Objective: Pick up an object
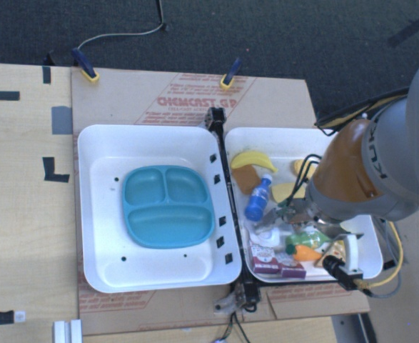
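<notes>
Blue bottle (258, 200) lies tilted in the right bin (288, 136), below the banana (252, 161)

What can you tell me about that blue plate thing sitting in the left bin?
The blue plate is a divided tray of what looks like smooth plastic, with two smaller compartments at the far side and one wide one nearer the camera. It lies flat, right way up, near the middle of the left bin, with nothing in it and nothing touching it but the bin floor.
</notes>
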